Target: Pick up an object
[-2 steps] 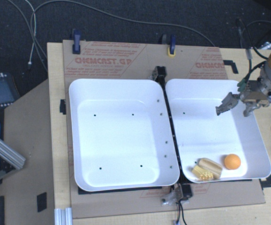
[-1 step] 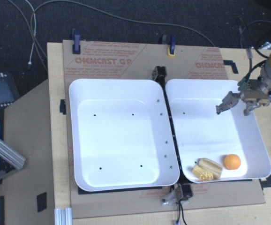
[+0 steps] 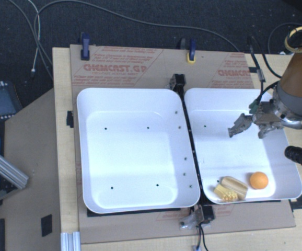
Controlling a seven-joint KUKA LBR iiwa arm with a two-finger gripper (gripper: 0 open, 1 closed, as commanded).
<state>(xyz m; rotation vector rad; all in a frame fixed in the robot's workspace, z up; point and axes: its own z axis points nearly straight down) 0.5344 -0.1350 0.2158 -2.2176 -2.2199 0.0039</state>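
Observation:
In the right bin [image 3: 213,145], near its front edge, lie an orange ball [image 3: 258,180], a tan bread-like roll [image 3: 234,183] and a small yellow corn-like piece [image 3: 225,193]. My gripper [image 3: 252,127] hangs over the back right part of that bin, well behind those objects. Its two dark fingers are spread apart with nothing between them.
The left white bin [image 3: 88,140] sits beside the right one on a cardboard sheet [image 3: 114,67] held by blue clamps [image 3: 84,45]. A black clip [image 3: 178,81] joins the bins at the back. Cables run across the dark floor behind the bench.

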